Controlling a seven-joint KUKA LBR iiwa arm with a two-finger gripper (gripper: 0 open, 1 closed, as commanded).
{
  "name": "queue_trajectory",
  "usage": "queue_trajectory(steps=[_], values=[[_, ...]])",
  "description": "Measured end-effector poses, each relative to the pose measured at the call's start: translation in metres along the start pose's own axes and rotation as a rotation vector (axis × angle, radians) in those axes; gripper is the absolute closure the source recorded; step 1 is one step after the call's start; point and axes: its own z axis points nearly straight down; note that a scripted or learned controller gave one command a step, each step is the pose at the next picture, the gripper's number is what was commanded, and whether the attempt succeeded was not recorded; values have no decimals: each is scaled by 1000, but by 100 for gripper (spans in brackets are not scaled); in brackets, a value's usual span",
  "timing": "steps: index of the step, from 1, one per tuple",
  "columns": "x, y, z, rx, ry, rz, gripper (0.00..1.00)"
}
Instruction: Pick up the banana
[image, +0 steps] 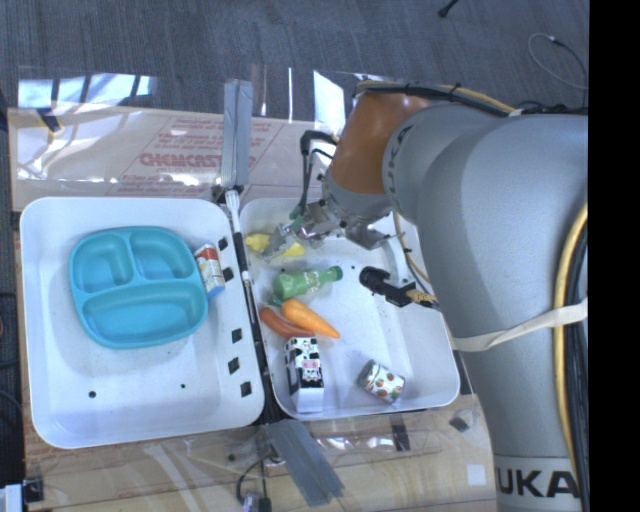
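White right bin (402, 338), near edge first. Cow-patterned carton (305, 372) lies at 6 o'clock of this bin, close to the near wall. Small printed can (381, 382) on its side at 5 o'clock, well apart from the carton. Orange carrot (303, 319) lies just beyond the carton, left of centre, its pointed end toward 4 o'clock. Green bottle (306, 282) lies on its side just beyond the carrot, cap toward 3 o'clock; bottle and carrot look to be touching or nearly so.

Banana (258, 242): yellow, at 11 o'clock of the right bin, near the far-left corner, on the bin floor. Part of it is hidden under the tool.

Gripper (293, 232): low over the right bin, at 3 o'clock of the visible banana and overlapping it. How far open: cannot tell, too blurred. No hold on the banana can be seen.

Left bin (130, 395): blue divided plate (135, 285) at centre-left. Small red-and-white can (210, 270) at 3 o'clock of the plate, just beside its rim, near the bin's right wall.

Arm (480, 200) enters from 3 o'clock, orange band uppermost. Cardboard sheet with red print (150, 155) lies beyond both bins at 12 o'clock.
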Motion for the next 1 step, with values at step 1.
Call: queue_trajectory(steps=[1], values=[[1, 1, -11, -5, -3, -5, 100]])
